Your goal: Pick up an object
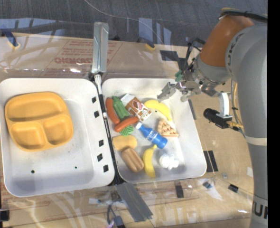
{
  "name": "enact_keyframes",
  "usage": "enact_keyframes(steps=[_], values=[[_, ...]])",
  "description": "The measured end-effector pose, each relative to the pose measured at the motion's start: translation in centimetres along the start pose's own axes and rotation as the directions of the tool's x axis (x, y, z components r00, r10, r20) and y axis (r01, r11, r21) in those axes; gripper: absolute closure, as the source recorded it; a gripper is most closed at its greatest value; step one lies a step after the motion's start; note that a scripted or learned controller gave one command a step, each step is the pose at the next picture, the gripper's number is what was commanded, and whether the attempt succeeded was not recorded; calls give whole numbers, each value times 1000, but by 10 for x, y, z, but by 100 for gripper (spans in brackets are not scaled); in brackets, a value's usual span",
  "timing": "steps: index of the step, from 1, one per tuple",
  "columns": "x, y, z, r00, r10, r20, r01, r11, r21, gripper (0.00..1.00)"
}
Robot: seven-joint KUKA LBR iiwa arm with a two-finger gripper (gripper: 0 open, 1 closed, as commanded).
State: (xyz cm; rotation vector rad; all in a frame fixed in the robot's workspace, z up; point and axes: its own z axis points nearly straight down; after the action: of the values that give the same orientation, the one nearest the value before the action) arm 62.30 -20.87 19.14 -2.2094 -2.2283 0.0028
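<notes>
1. In the right bin [192,146] we see a heap of toy food: a banana [160,109] at the back, a pizza slice [167,128] just beside it, and a blue bottle [153,136] lying on its side in the middle.
2. Toward the divider lie a green pepper [120,107], a red sausage [126,124] and a small brown-and-white carton [136,108], close together.
3. At the front lie a hot dog [132,158], a second yellow banana [149,162] and a white piece [168,163].
4. The hand [174,91] hangs above the bin's back right corner, just beside the first banana, with nothing between its fingers; they look spread apart.
5. In the left bin [83,175] we see a yellow divided plate [38,120].
6. Both bins stand side by side on the tabletop [225,170].
</notes>
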Motion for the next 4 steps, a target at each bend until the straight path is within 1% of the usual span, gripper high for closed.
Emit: enact_keyframes(steps=[1,2,3,4], values=[[18,8,85,1000,23,3,-23,1000,-10,0],[19,9,73,1000,18,2,-18,1000,-10,100],[19,9,74,1000,18,2,-18,1000,-9,0],[50,-82,86,999,-42,8,42,999,-30,0]])
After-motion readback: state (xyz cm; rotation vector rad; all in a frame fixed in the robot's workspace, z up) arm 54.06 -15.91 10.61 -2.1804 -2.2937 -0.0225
